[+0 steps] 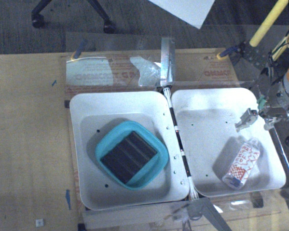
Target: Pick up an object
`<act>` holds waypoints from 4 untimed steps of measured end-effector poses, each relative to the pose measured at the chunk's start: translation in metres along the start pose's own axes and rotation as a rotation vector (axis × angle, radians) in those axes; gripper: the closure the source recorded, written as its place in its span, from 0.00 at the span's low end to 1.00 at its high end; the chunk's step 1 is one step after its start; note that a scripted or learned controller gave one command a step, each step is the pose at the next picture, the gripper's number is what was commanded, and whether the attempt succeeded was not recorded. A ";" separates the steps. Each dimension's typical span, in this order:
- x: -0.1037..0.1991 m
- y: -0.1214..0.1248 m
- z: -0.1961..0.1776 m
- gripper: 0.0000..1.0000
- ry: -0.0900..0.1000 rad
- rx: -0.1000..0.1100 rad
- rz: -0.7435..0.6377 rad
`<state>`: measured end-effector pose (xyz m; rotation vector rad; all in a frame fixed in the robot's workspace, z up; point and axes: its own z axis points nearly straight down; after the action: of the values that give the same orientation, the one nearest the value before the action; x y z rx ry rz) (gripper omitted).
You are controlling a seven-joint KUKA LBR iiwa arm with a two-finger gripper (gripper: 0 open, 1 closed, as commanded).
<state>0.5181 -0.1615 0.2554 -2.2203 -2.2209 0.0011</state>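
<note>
A small clear bottle with a red-and-white patterned label [243, 163] lies tilted in the right bin [207, 109], near its front right corner. A teal square dish with a dark ribbed insert [131, 154] sits in the left bin [86, 115]. My gripper [257, 120] hovers over the right bin's right rim, above and slightly behind the bottle. It is open, with nothing between its fingers. The arm behind it is cut off by the view's right side.
A metal divider [168, 58] stands upright behind the seam between the bins. Clear plastic sheets [113, 71] lie on the bench behind the bins. Yellow-handled clamps [270, 16] sit at the back right.
</note>
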 end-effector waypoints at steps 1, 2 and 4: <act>-0.001 0.001 -0.010 1.00 -0.001 -0.003 0.001; -0.018 0.057 -0.028 1.00 -0.002 -0.004 -0.070; -0.025 0.064 -0.012 0.00 -0.001 -0.001 0.032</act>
<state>0.5817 -0.1863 0.2670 -2.2570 -2.1859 0.0004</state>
